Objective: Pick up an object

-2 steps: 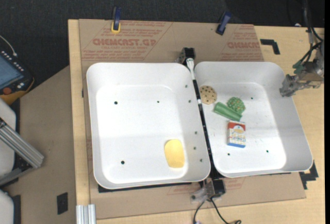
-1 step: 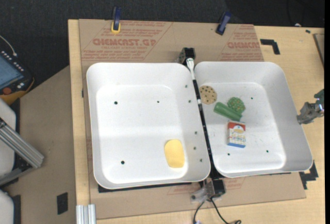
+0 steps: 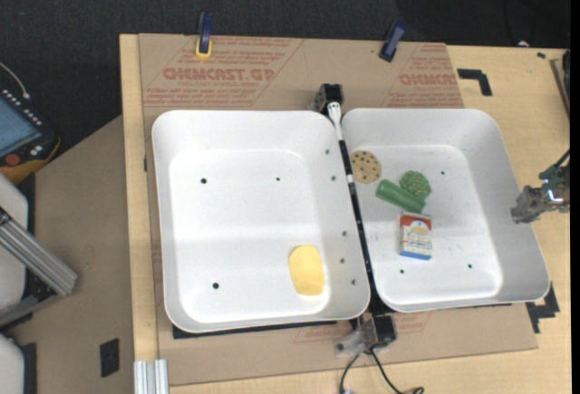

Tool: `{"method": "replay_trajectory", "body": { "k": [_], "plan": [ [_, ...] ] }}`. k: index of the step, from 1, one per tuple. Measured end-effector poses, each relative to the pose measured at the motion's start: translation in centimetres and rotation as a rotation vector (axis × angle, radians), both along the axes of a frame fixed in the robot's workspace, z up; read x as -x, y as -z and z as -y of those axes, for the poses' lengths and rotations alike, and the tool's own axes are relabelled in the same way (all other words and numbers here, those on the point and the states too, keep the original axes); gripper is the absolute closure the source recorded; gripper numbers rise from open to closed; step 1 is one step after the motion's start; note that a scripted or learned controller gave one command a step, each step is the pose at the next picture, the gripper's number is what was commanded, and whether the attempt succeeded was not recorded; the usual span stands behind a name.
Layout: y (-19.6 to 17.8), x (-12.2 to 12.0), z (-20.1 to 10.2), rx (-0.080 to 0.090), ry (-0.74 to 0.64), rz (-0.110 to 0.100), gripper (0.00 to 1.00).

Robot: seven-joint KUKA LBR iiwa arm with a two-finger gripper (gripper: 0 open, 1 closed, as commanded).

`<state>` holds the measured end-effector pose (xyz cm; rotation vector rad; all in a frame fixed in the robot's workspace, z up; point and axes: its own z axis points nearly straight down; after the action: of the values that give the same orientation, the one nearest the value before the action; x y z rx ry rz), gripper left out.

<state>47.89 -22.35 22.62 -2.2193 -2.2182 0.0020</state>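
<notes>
Well, out at the right edge of the frame a small grey piece of the gripper pokes in beside the outer rim of the right bin; too little of it shows for me to tell how it is set, and nothing sits in it that I can make out; it is well apart from anything it could pick.

Nearest to it, in the middle of the right bin, lies the small red, white and blue carton, flat on its back; it looks light and stiff, so I'd pinch it across its narrow sides; just above it lies the green vegetable toy, knobbly head to the right and stalk to the left, likely rubbery; the stalk seems the surest hold. Up and to the left, near the bins' shared rim, is the flat round cookie; thin, awkward to get under.

Lower down in the left bin sits the yellow oval lump, smooth and possibly slippery.
</notes>
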Motion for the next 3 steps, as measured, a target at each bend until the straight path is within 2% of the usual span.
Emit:
{"method": "replay_trajectory", "body": {
  "k": [1,2,3],
  "plan": [
    [0.1,-4.9,-3.7,0.004,-0.006,0.008,1.00],
    [1.3,-0.1,0.0,0.001,0.005,-0.001,1.00],
    [4.9,-9.8,0.0,0.006,-0.005,0.011,1.00]
  ]
}}
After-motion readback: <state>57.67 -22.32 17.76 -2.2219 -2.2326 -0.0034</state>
